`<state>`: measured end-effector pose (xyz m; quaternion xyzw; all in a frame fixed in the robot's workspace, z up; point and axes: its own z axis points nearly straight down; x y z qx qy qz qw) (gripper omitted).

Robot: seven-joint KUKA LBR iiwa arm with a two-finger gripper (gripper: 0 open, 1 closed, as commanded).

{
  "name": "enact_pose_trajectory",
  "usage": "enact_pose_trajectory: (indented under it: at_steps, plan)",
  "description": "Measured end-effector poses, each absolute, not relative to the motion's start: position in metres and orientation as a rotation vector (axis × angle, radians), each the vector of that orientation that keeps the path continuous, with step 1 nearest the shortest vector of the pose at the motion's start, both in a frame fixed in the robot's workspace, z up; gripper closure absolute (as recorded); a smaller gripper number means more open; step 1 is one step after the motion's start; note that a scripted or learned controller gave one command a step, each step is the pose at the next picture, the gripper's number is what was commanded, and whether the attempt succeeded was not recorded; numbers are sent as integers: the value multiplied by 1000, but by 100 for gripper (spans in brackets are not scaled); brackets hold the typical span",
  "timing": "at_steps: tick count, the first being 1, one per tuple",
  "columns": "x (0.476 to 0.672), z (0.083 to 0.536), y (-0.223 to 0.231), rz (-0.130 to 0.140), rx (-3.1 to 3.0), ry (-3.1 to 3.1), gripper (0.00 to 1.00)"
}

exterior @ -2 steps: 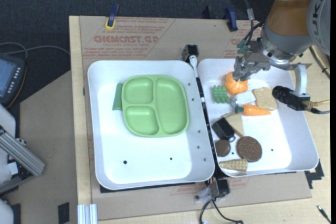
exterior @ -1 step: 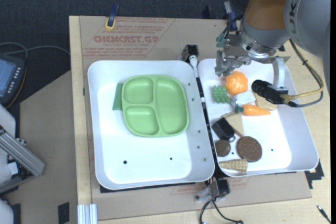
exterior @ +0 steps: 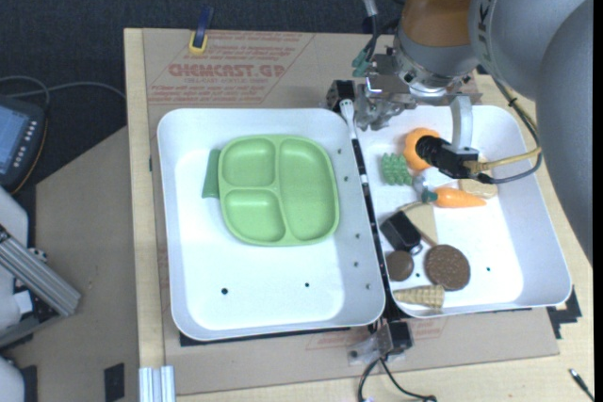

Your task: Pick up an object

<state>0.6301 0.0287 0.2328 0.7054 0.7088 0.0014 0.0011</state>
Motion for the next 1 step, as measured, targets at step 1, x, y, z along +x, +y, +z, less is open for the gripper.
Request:
enact_pose_trajectory:
  at_steps: [1]
  plan:
    - [638, 222, 13, 1, 2221, 2218, 100]
